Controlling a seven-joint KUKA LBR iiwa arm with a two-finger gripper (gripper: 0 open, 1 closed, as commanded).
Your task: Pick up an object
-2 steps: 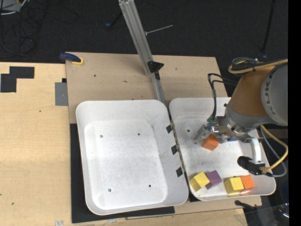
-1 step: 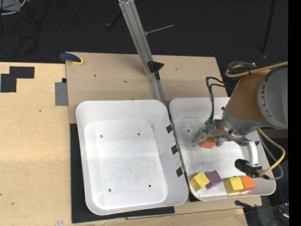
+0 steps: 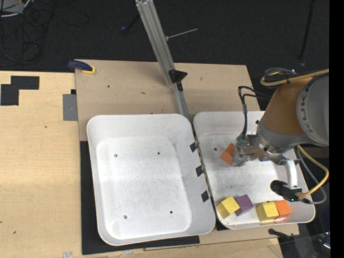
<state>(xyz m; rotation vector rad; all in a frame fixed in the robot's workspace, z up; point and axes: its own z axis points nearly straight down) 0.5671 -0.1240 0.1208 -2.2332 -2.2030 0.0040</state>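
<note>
My gripper (image 3: 240,156) is low in the right bin (image 3: 215,123), reaching in from the right under the grey and orange arm. An orange block (image 3: 228,153) lies right against its left side, partly covered by it. Near the bin's front edge sit a yellow block (image 3: 228,206) touching a purple block (image 3: 244,203). Further right, a second yellow block (image 3: 267,212) touches another orange block (image 3: 282,208).
The left bin (image 3: 102,130) lies beside the right one, with black clips (image 3: 198,170) along their shared wall. A slanted aluminium rail (image 3: 161,47) rises behind the bins. Cables hang by the arm at the right.
</note>
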